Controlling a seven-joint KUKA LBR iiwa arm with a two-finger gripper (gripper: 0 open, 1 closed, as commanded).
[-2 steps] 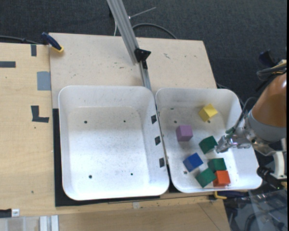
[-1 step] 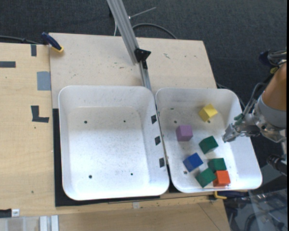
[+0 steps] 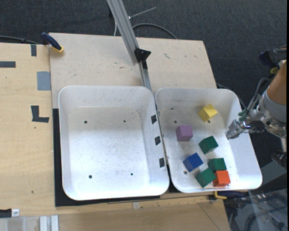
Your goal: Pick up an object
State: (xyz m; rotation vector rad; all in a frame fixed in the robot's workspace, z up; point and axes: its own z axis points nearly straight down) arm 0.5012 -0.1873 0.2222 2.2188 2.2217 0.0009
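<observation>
So from the overhead camera you've got two white bins side by side on the bench. The left bin [image 3: 106, 143] has only dark specks and a few small dots on its floor. The right bin [image 3: 241, 148] has all the blocks.

Rundown of the blocks: a yellow cube [image 3: 208, 112] sits toward the far side of the right bin, kind of on its own. A purple cube [image 3: 184, 133] is a bit nearer and to its left. A green cube [image 3: 209, 144] sits near the middle, and a blue cube [image 3: 193, 161] is just down-left of that. Then there's a tight cluster in the near right corner: two more green cubes [image 3: 212, 171] and an orange cube [image 3: 222, 178], looking like they touch each other.

The gripper [image 3: 235, 129] comes in from the right and sits over the right bin's right wall, well apart from the yellow cube and to the right of the middle green one. Nothing is between its fingers, but honestly I can't tell whether they're spread or closed, too small and blurry.

A metal rail [image 3: 123, 20] runs diagonally across the top down to the gap between the bins.
</observation>
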